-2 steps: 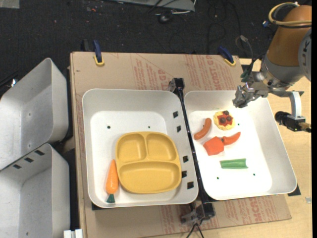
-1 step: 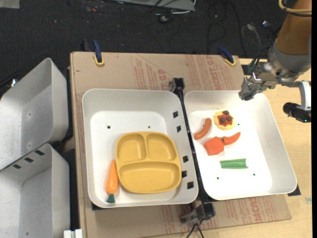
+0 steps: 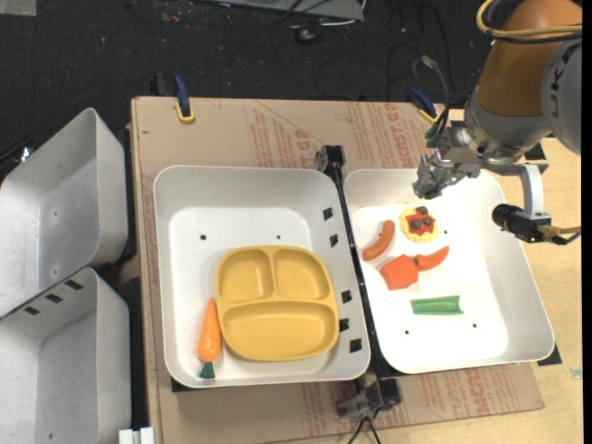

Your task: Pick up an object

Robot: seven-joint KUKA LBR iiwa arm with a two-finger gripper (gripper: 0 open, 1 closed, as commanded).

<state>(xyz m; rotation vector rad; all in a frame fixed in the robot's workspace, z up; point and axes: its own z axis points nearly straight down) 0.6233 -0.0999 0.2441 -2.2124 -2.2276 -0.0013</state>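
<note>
A: Where do we stand on the pick?

B: Nothing is lifted yet, as far as we can judge. Our gripper (image 3: 431, 185) hovers over the far edge of the right bin (image 3: 518, 331), and we see nothing between its fingers. Whether they stand wide or narrow, we cannot tell.

A: And what lies nearest to it?

B: The small tart (image 3: 419, 223), just below the fingertips in the view and apart from them. The sausage (image 3: 378, 241) lies beside it to the left, the red pepper (image 3: 413, 267) below, the green bean (image 3: 436, 306) further down.

A: The left bin (image 3: 176, 276)?

B: It holds the yellow tray (image 3: 277, 302) with the carrot (image 3: 210, 332) beside it, well apart from us. The grasp itself is all still to do.
</note>
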